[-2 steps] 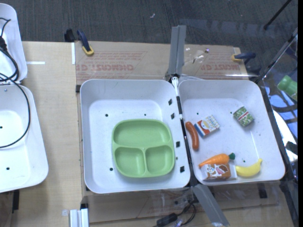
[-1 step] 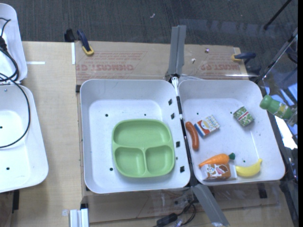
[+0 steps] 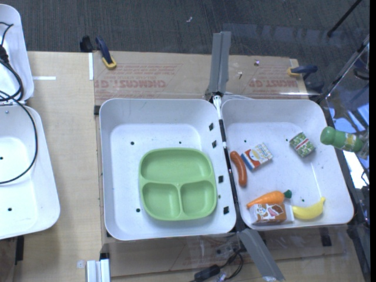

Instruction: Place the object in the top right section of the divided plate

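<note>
**Leftward, across the wall between the bins**

Probably the carry runs away from the claw's entry side: the divided plate (image 3: 143, 181) sits in the left bin (image 3: 107, 157), while the candidate objects lie in the right bin (image 3: 276, 129). The sausage (image 3: 238, 168) is nearest the plate, its long axis parallel to that wall. Whether the claw is open or closed, I cannot tell.

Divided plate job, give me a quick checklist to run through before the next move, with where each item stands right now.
1. Divided plate lies flat in the left bin: ok.
2. All three plate sections free of objects: ok.
3. Candidate objects sit in the right bin: sausage, small carton, green packet, carrot, banana, flat packet: ok.
4. Carrot and flat packet touch each other, so a clean pick there is doubtful: not ok.
5. Green bottle lies at the right bin's rim, half out: not ok.
6. Which object is meant: cannot tell.
</note>
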`<state>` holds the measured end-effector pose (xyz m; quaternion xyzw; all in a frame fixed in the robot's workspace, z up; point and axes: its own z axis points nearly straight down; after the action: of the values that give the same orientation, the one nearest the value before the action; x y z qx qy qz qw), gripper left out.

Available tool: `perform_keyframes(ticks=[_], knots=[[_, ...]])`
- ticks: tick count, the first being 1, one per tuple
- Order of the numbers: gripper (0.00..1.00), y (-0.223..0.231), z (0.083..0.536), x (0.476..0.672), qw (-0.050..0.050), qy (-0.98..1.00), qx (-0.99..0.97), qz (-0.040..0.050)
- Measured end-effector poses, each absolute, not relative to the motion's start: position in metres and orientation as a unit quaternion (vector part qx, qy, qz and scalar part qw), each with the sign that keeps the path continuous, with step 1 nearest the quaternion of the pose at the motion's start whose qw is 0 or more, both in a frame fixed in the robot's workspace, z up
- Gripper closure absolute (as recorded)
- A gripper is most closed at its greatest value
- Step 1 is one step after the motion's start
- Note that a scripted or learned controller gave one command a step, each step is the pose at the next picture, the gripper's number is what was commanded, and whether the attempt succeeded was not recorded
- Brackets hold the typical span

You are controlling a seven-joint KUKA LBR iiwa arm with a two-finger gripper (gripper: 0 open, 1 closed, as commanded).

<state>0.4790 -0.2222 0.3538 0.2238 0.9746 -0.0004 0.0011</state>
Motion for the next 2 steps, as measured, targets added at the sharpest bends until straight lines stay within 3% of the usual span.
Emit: perform_keyframes(ticks=[1,2], knots=[[1.00,-0.222,0.327,0.479,0.001,1.000,-0.030,0.0001],[1.00,-0.221,0.250,0.506,0.001,0.967,-0.255,0.0007]])
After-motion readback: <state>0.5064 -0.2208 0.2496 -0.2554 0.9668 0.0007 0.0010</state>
